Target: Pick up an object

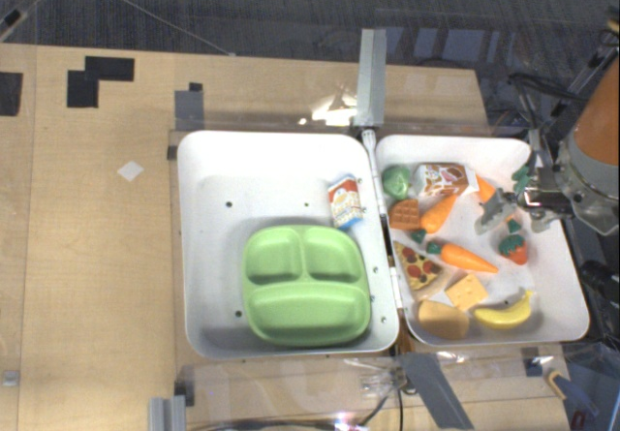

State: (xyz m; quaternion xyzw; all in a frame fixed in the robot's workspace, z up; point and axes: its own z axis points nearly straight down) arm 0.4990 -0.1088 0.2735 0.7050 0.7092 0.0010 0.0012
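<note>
Fingers (pixel 494 211) look spread, nothing pinched, low in right bin (pixel 572 313). Step: approach. Strawberry (pixel 513 248) just below-right, carrot (pixel 468 257) below-left. Next: centre over one piece, descend, close.

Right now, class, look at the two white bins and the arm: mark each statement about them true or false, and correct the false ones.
1. The green divided plate lies in the left bin. True.
2. The banana lies in the left bin. False: it lies in the right bin, near its front edge.
3. A small carton sits beside the plate in the left bin. True.
4. The claw hangs over the left bin. False: it is over the right bin.
5. Two carrots, and, lie in the right bin. True.
</note>
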